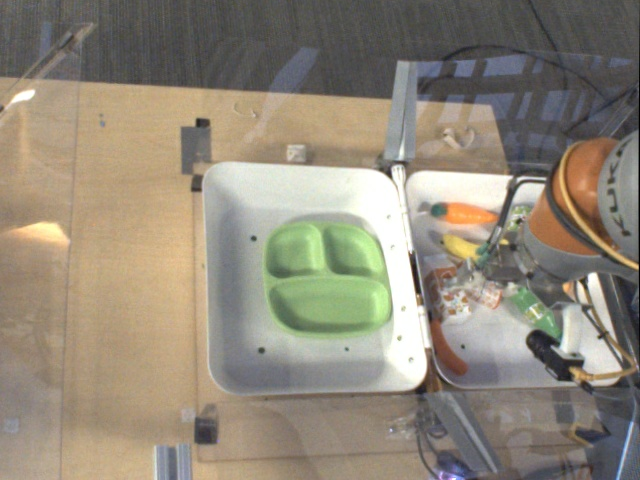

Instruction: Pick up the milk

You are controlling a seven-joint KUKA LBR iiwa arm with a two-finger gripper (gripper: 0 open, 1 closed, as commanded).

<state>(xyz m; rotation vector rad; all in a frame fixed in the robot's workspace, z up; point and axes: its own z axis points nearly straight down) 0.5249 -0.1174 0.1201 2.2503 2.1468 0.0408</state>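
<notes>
Grey arm with orange band (585, 208) sits low over the right white bin (500, 368), centre right of frame. Can't pick out the milk among the clutter there. Grip state: cannot tell. Nothing visibly lifted; pick not done.

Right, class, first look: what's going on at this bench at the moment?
A grey and orange robot arm reaches from the right into the right bin, where small food items lie: a carrot, a banana, a green bottle and a reddish sausage. Its gripper sits low among them. The left bin holds a green divided plate.
</notes>
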